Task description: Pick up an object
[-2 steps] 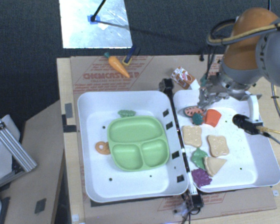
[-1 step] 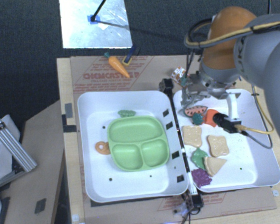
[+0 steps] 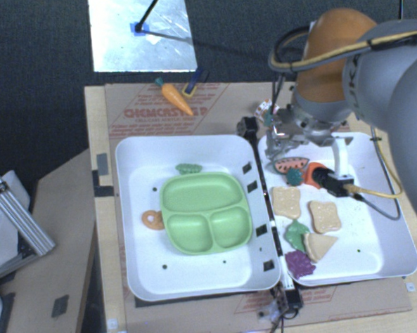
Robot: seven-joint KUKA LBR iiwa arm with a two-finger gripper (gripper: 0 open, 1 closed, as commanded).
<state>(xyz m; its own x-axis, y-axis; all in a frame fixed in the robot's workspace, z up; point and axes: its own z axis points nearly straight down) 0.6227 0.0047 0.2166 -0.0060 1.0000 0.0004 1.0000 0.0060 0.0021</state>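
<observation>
- My claw (image 3: 283,142) hangs over the far left corner of the right white bin (image 3: 401,256). I cannot tell how far open it is, and I see nothing held in it.
- A red toy watermelon slice with a green rind (image 3: 291,166) lies in that bin just beside my claw, near the left wall.
- A small orange-red toy piece (image 3: 313,173) sits just right of the slice.
- Toward the near edge along the left wall lie two tan toy bread slices (image 3: 287,202) (image 3: 325,216), a dark green leafy piece (image 3: 296,232), a pale yellow wedge (image 3: 319,245) and a purple bunch of toy grapes (image 3: 300,264).
- The left white bin (image 3: 137,202) carries a light green divided plastic plate (image 3: 204,212) at its middle, a small orange ring (image 3: 152,220) touching the plate's left edge, and a small green piece (image 3: 189,168) at its far edge.
- An orange toy carrot (image 3: 176,99) lies on the bench beyond the left bin's far edge.
</observation>
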